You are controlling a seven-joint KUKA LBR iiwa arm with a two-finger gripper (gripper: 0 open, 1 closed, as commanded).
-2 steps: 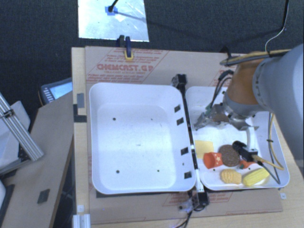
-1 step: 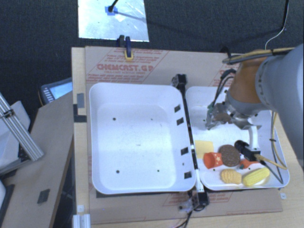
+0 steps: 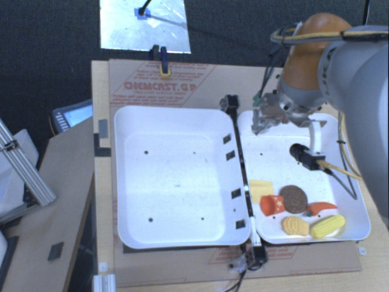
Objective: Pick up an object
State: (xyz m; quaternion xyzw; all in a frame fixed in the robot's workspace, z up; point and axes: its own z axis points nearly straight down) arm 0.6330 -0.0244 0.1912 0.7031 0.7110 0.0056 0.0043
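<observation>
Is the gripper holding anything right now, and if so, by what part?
Nothing shows between its fingers. The gripper sits over the far end of the right bin, well apart from the toy food at the near end.

I've got the gripper [image 3: 262, 121] hanging over the far left corner of the right bin [image 3: 355, 221], and I can't make out its tips. Food toys crowd the near end: yellow cheese slice [image 3: 260, 188], red pepper piece [image 3: 271, 204], brown round patty [image 3: 293, 198], carrot [image 3: 321, 208], cracker [image 3: 295, 225], corn cob [image 3: 327, 225]. Left bin [image 3: 176, 175] alongside.
</observation>
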